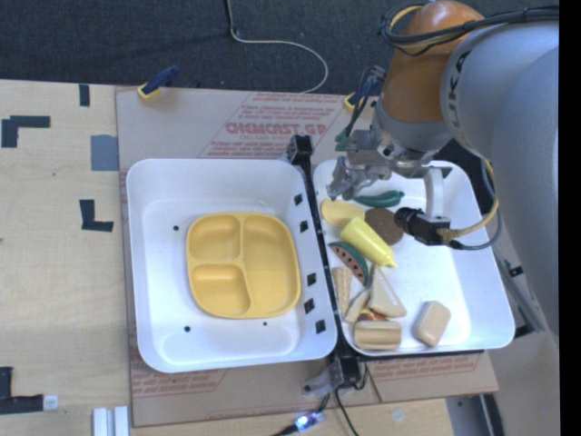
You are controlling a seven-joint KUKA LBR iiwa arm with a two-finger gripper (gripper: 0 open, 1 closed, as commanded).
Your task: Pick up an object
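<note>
My gripper [352, 185] hangs low over the far left part of the right bin [477, 271], just above a pale yellow piece [334, 213] and a yellow corn cob [369, 242]. A brown round item [388, 224] and a green-handled thing [390, 198] lie right beside the fingers. Nothing shows between the fingers. Nearer the front of the same bin lie a striped slice [350, 262], sandwich wedges [381, 296] and two bread-like rolls [430, 322].
The left bin [150, 243] holds a yellow divided plate [243, 264]. A black divider with clips [311, 234] runs between the bins. A black cable and connector [427, 226] trails over the right bin. Cardboard lies under both bins.
</note>
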